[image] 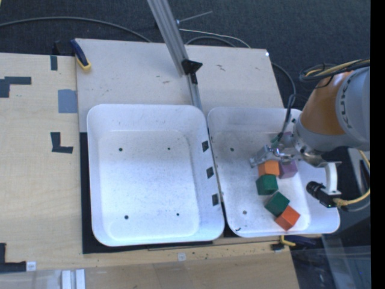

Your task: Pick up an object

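Observation:
In the right bin point(240, 131) several small blocks lie together near its right side: an orange block point(269, 168), a purple block point(289, 170), two green blocks point(266, 185) point(277, 203) and an orange-red block point(287, 218). My gripper point(270, 156) is down in this bin, right above the orange and purple blocks, reaching in from the right. The grey arm with its orange band point(322, 113) covers the bin's right edge.
The left bin point(96, 161) lies beside the right one, with a shared rim between them. A slanted metal pole point(171, 32) rises behind the bins. Cables run along the bench's back and at the right.

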You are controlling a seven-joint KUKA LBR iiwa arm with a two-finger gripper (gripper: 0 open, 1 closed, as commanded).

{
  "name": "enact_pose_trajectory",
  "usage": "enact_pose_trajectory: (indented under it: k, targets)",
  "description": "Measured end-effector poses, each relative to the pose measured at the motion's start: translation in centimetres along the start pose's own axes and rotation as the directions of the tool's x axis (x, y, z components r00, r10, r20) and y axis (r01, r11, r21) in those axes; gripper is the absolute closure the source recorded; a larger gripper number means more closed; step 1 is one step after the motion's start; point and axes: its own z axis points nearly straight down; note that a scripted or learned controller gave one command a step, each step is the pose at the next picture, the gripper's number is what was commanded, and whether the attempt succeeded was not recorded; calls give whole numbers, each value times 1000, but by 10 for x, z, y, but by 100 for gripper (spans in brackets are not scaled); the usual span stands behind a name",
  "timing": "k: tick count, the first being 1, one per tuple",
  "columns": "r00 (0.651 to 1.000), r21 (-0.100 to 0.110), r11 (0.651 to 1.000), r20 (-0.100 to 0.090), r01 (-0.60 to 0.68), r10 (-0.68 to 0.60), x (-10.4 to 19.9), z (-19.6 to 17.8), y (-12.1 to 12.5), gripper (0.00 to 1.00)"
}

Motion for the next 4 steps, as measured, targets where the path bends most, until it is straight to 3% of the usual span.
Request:
enact_pose_trajectory:
  k: [2,3,4]
  targets:
    - [1000,-6,1000,1,2,-2,3,3,-5,0]
    - [1000,-20,1000,4,3,-3,-23,4,-33,0]
    - [1000,24,1000,-11,2,-2,0,-5,-42,0]
